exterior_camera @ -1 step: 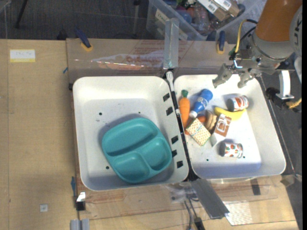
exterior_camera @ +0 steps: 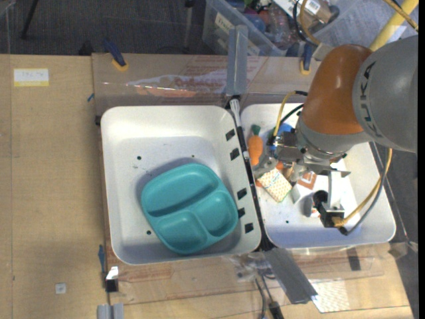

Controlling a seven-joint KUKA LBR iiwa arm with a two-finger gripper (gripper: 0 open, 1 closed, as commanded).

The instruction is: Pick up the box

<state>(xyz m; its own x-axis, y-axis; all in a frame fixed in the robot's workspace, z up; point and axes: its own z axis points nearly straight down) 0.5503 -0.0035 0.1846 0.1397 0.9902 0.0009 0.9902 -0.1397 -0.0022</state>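
Observation:
The box (exterior_camera: 275, 185) is small and pale with a checked pattern, and it lies tilted in the right bin (exterior_camera: 372, 228) near that bin's left wall. My gripper (exterior_camera: 294, 170) hangs low in the right bin, just right of the box and slightly behind it, close to its upper corner. The grey arm with its orange band covers the gripper from above, and I see nothing clearly held. Whether the gripper touches the box I cannot tell.
An orange carrot-shaped toy (exterior_camera: 255, 149) lies against the divider behind the box, with small blue and dark items (exterior_camera: 279, 137) beside it under the wrist. A teal divided plate (exterior_camera: 189, 207) sits in the left bin (exterior_camera: 126, 178).

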